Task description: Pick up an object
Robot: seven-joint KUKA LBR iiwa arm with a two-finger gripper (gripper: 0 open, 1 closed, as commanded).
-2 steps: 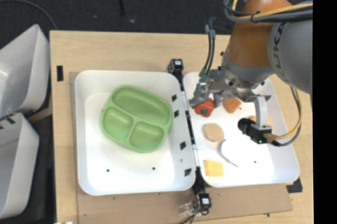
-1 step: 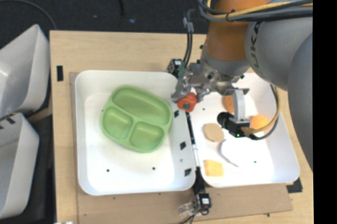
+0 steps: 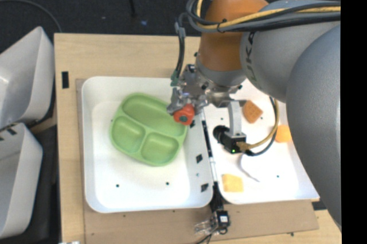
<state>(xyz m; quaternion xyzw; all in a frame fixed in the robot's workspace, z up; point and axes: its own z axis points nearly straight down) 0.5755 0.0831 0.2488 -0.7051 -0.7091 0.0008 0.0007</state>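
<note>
Your arm [image 3: 298, 53] reaches in from 3 o'clock and bends down over the wall shared by the two white bins. The gripper [image 3: 186, 102] hangs low at the left bin's [image 3: 92, 179] 3 o'clock edge. From above you cannot tell how far it is open, or whether it has hold of anything.

A small red object [image 3: 183, 116] sits right at its tip, touching the 3 o'clock rim of a green divided plate [image 3: 146, 128] that fills the middle of that bin.

In the right bin [image 3: 287, 185], partly under the arm, lie a tan wedge [image 3: 251, 111] at 12 o'clock, an orange piece [image 3: 282, 134] at 3, a yellow square [image 3: 232, 182] at 7 and a thin white curved piece [image 3: 249, 171] just beside the square.
</note>
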